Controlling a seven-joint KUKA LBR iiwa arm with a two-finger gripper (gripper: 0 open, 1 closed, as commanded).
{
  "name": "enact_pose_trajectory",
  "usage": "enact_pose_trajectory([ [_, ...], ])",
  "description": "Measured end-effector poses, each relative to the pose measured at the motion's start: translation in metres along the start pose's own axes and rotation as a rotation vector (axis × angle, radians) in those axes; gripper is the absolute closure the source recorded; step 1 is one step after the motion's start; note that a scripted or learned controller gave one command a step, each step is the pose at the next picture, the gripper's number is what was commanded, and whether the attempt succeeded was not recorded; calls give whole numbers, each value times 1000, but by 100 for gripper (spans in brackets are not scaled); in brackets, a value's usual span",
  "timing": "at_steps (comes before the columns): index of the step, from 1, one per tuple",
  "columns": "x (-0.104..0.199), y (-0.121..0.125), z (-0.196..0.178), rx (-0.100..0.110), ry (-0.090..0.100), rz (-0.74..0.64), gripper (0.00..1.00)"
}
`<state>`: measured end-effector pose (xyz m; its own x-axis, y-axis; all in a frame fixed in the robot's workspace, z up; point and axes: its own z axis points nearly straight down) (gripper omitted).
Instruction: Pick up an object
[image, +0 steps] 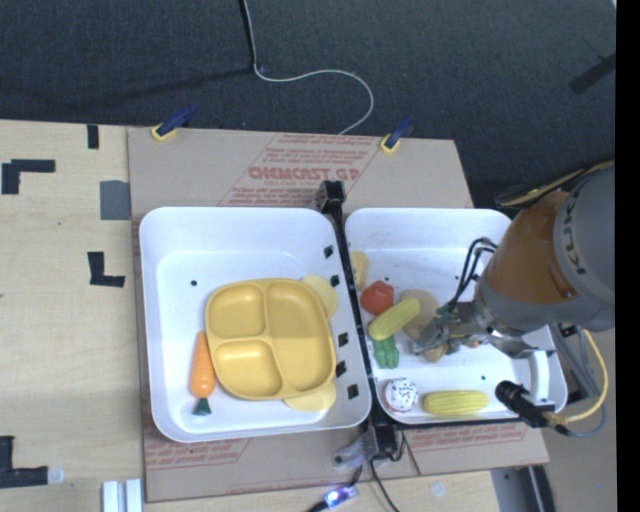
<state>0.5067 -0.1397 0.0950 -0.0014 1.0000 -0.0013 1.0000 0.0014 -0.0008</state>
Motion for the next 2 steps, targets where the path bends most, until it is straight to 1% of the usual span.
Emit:
enact_pose_trajectory([
  [1, 4, -1, -62, -3, 1, 0, 100],
  [2, 7, 0, -104, -3, 1, 0, 100],
])
